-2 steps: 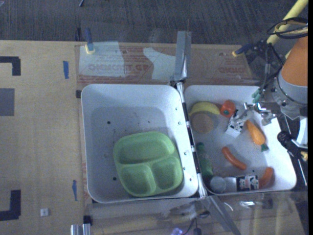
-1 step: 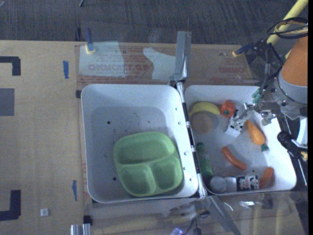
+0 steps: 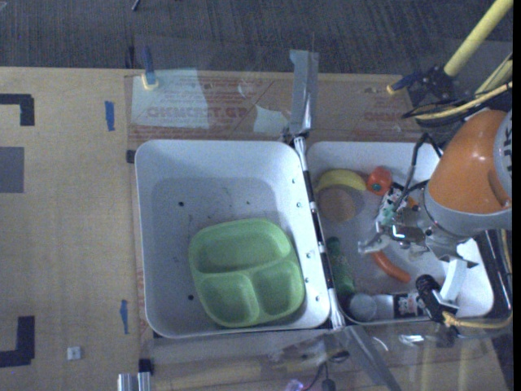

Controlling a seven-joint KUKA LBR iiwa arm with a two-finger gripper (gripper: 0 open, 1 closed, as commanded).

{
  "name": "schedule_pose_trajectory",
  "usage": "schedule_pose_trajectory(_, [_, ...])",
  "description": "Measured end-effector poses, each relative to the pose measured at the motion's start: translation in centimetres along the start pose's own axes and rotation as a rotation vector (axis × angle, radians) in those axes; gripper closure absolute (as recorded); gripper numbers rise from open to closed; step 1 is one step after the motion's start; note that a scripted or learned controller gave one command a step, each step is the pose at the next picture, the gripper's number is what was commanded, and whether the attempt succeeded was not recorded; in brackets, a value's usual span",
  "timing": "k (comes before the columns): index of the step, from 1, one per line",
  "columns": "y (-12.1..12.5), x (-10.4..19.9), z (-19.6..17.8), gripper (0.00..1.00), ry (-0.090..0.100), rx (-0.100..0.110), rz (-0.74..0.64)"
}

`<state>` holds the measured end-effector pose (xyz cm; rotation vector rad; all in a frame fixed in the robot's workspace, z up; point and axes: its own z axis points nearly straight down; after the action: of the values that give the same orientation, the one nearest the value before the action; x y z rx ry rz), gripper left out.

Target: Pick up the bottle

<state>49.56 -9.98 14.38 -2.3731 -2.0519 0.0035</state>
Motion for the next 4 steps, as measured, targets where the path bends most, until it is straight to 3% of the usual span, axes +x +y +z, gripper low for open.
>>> schedule_pose_trajectory(1, [-1.1, -0.9, 5.7, 0.00, -0.001, -0.016, 0.060])
schedule_pose_trajectory(2, [6.7, -3.3, -8.7, 0.00, -0.002, -0.002, 0.185])
schedule_pose_trajectory(3, [8.5, -2.4, 5.3, 0.00, 0.000, -0.003, 0.249])
schedule_pose_trajectory(4, [7.2, 3.2, -3.9, 0.00, -0.001, -0.001, 0.340])
